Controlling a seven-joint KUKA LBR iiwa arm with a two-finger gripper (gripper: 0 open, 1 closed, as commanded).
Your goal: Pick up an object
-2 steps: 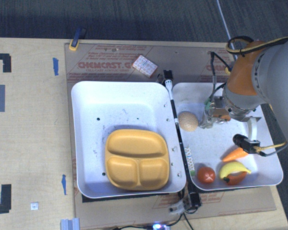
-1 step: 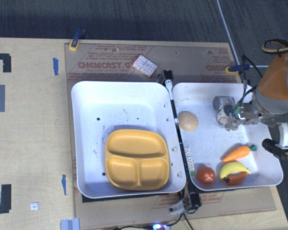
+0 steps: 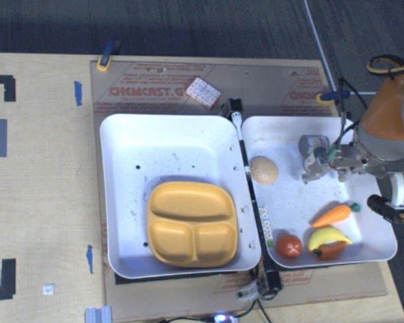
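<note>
My gripper (image 3: 314,158) hovers over the upper middle of the right bin (image 3: 283,132), open, with nothing between its fingers. Left of it, a beige egg-shaped object (image 3: 263,169) lies near the divider between the bins. Below the gripper is an orange carrot (image 3: 333,214) with a green top. Near the bin's front edge, a yellow banana (image 3: 328,237) lies on a red item (image 3: 331,250). A red tomato (image 3: 289,246) sits to their left. The gripper touches none of them.
The left bin (image 3: 128,147) holds a yellow compartment tray (image 3: 192,223) at its front. A small patterned block (image 3: 203,92) lies on the cardboard behind the bins. A black part of the arm (image 3: 385,208) hangs over the right bin's right edge.
</note>
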